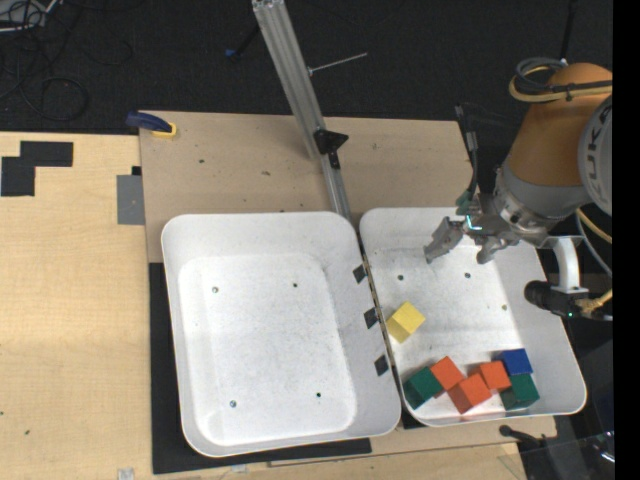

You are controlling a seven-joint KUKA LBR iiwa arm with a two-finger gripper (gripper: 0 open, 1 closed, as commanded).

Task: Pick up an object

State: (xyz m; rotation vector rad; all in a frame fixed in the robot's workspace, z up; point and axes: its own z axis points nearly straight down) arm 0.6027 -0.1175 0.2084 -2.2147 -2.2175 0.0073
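Nearest the camera, at the near edge of the right-hand shallow white plastic bin (560,383), small cubes lie clustered and touching: a dark green cube (423,385), an orange cube (447,372), a second orange cube (470,393), a third orange cube (494,375), a blue cube (516,361) and another dark green cube (520,393). A little farther back, a yellow cube (406,321) sits alone beside the divide between bins. The left-hand shallow white plastic bin (265,328) lies alongside. Farther still, the grey two-finger gripper (463,243) hangs over the right bin's far part, fingers spread apart with nothing between them.
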